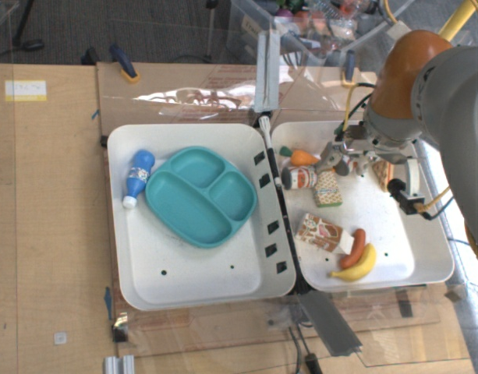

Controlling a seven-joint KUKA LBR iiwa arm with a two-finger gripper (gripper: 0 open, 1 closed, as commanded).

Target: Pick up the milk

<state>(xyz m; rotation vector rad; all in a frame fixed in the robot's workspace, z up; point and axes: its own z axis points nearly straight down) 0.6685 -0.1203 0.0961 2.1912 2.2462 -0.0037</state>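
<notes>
Nearest the lens, a banana (357, 263) touching a sausage (355, 241) at the front of the right bin (430, 269), with a flat snack box (320, 234) just beside them. Further back, near the wall shared with the left bin (137, 279), the milk carton (327, 188), so judged from its boxy shape, with a can (299, 178) just to its left and a carrot (302, 158) behind. Just above and behind the carton, the gripper (344, 160), hanging close; no telling whether open or shut, and nothing visibly held. Best to centre over the carton first, line up across its narrower sides, then drop straight down, keeping off the can to avoid nudging it. Little room on the can side and toward the shared wall; bare floor to the carton's right and front, so better to approach and lift away there. Over in the left bin, a teal plate (200, 197) and a blue-topped bottle (136, 178), well apart from the work.
</notes>
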